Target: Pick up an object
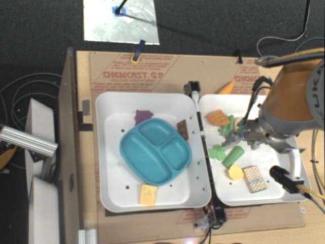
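My gripper is low in the right bin, among green toy pieces. A green cylinder lies just below it, and a small green piece sits to the cylinder's left. More green pieces lie just above the gripper, touching or very close to it. An orange flat piece rests at the bin's back left. A yellow round piece and a patterned small box lie near the front. The arm's grey and orange body hides the bin's right part.
The left bin holds a teal divided plate, a purple piece, a brown piece and a yellow block. An orange carrot-like piece lies on the cardboard behind the right bin. A divider rail separates the bins.
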Controlling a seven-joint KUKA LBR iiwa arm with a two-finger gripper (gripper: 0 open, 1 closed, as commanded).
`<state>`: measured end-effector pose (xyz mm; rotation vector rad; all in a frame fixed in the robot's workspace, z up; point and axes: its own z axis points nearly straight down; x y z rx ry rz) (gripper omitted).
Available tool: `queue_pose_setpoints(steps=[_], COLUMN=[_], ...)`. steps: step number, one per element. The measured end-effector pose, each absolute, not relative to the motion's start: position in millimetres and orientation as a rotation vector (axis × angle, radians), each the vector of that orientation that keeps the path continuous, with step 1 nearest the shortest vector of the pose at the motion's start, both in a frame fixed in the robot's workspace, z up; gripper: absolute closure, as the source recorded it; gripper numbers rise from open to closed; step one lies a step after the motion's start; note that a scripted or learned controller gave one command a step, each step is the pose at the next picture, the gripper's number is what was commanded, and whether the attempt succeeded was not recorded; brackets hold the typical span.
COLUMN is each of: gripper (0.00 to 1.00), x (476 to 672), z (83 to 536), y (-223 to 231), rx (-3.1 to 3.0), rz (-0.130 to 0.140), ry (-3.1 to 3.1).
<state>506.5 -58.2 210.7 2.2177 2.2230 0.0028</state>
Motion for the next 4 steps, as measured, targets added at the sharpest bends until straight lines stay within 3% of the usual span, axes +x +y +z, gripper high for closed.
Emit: queue_pose_setpoints(steps=[1,2,3,4], gripper=[0.00,0.00,0.00,0.00], x=[509.1,586.1,508.5,485.8], z=[79,86,84,84], y=[-94,-129,-93,-99], rx=[2.224,2.210,2.225,2.223], rz=[-0.001,0.007,-0.003,0.000], ry=[2.219,2.220,2.226,2.222])
